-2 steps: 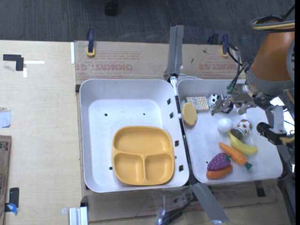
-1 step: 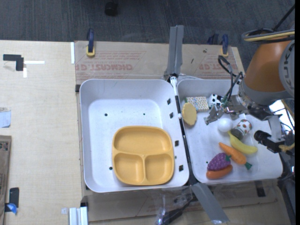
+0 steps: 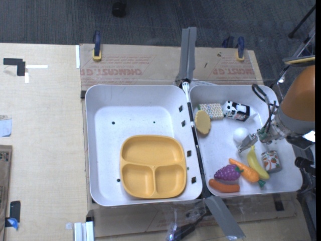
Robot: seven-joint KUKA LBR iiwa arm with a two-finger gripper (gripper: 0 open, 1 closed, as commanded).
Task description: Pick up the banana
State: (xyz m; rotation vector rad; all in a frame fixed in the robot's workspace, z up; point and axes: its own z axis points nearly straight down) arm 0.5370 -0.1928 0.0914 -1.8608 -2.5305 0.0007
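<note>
The yellow banana (image 3: 255,163) lies in the right bin (image 3: 220,147) near its right wall, pointing up and down in the view. An orange carrot (image 3: 245,169) lies against its left side and a small printed can (image 3: 271,161) sits on its right. My gripper (image 3: 256,140) hangs just above the banana's upper end, reaching in from the right under the orange band. Its fingers (image 3: 247,143) stand open, and nothing is held between them.
The right bin also holds purple grapes (image 3: 227,173), a red sausage (image 3: 223,186), a white ball (image 3: 241,133), a black-and-white cow toy (image 3: 235,110), a cracker (image 3: 211,110) and a tan bun (image 3: 202,122). A yellow divided plate (image 3: 152,165) sits in the left bin (image 3: 100,134).
</note>
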